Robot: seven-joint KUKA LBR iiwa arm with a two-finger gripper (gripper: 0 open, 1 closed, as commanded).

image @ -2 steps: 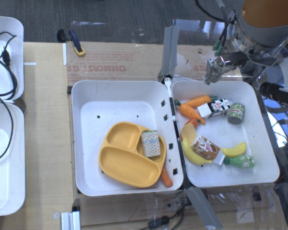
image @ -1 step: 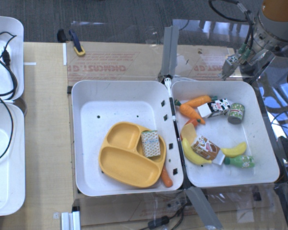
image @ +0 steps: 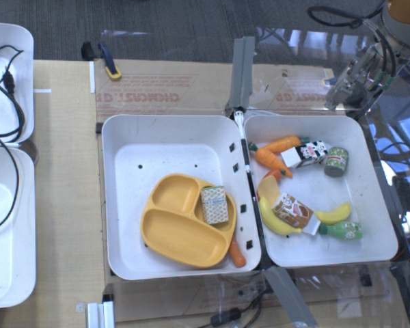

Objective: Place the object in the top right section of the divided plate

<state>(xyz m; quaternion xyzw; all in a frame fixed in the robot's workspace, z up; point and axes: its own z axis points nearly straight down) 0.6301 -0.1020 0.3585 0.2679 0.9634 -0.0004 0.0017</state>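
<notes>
Left white bin [image: 123, 183]: yellow divided plastic plate [image: 181, 234]; small printed carton [image: 214, 204] in its top right section; orange carrot [image: 236, 253] beside the plate.
Right white bin [image: 369, 183]: carrots, bananas, cartons, green can, green bottle.
Gripper [image: 359, 80]: above right bin's far corner, state unclear.

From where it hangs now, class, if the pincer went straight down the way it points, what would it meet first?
Probably the back right corner of the right white bin, or the bench just behind its rim. The pincer hovers above that corner; depth is unclear from this slanted view. The small green-labelled can lies nearer the camera, off that line.
</notes>
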